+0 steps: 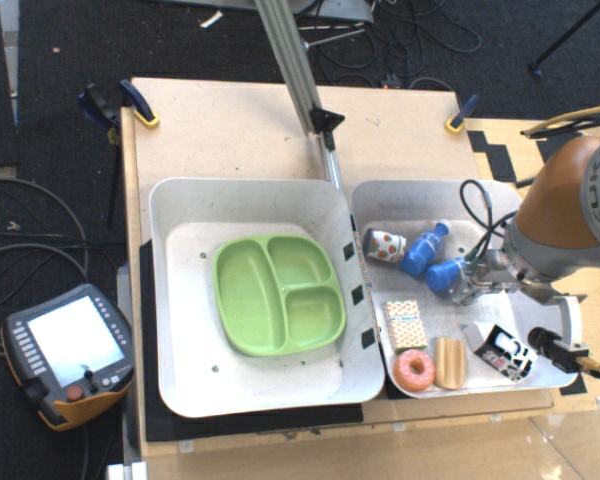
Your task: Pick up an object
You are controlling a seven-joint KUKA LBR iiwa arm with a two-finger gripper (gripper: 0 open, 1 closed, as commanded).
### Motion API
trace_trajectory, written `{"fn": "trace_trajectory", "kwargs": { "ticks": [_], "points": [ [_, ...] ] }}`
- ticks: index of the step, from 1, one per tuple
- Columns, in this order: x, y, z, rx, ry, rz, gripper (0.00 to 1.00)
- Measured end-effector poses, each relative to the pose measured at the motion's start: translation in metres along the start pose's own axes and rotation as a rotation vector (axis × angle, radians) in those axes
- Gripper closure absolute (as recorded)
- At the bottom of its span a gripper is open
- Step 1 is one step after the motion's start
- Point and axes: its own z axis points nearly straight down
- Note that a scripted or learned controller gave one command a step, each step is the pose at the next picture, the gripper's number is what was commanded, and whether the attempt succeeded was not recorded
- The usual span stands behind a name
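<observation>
bench (230,118): pale board | on it: left bin (170,258), right bin (380,193), side by side

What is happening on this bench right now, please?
A grey robot arm reaches in from the right, and its gripper sits low in the right bin, right beside a blue object. A blue bottle, a pink donut, a bread roll and a small box also lie there. The left bin holds a green divided plate. Nothing looks lifted yet.
</observation>
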Motion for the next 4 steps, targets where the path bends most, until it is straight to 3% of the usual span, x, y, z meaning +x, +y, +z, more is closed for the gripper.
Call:
{"fn": "trace_trajectory", "kwargs": {
  "ticks": [2,3,4],
  "points": [
    [-0.008,0.008,-0.106,-0.005,-0.002,-0.002,1.00],
    [-0.011,0.000,-0.163,-0.003,-0.001,-0.002,1.00],
    [0.040,0.003,-0.164,0.001,0.002,-0.008,1.00]
  ]
}}
